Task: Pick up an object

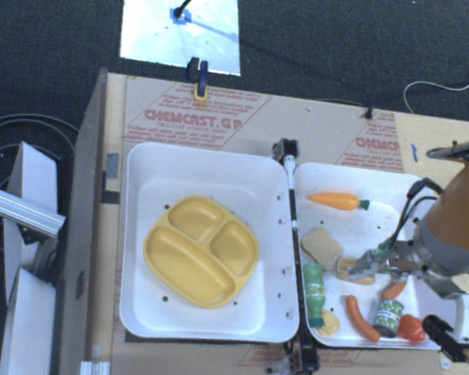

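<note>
Now my gripper (365, 266) hangs low in the right bin (383, 189), just beside the bread slice (322, 247). Below it lie a sausage (361, 317) and a small can (387, 314). Whether it grips anything, I cannot tell.

Grey arm (452, 245) with broad orange band, black cable looped alongside, metallic gripper (373, 262)
</note>
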You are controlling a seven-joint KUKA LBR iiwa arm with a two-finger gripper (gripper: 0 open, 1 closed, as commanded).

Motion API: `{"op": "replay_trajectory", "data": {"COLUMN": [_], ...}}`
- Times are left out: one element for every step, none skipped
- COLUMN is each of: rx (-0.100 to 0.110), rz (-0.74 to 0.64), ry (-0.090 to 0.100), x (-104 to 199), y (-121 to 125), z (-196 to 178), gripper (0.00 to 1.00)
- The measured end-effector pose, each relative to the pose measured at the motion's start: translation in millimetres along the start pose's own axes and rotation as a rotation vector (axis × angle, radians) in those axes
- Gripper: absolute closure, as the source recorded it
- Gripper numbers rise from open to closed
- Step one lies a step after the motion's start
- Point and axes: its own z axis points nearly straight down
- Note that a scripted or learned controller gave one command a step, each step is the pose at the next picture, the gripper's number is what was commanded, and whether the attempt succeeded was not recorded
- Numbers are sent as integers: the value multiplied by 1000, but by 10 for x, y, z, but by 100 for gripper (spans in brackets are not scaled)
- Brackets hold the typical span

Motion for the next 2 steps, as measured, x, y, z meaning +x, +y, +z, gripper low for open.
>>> {"op": "replay_trajectory", "data": {"rx": [-2, -3], "rz": [0, -3], "ry": [1, 0], "x": [77, -202], "y": [7, 625], "z": [766, 762], "gripper": [0, 0]}}
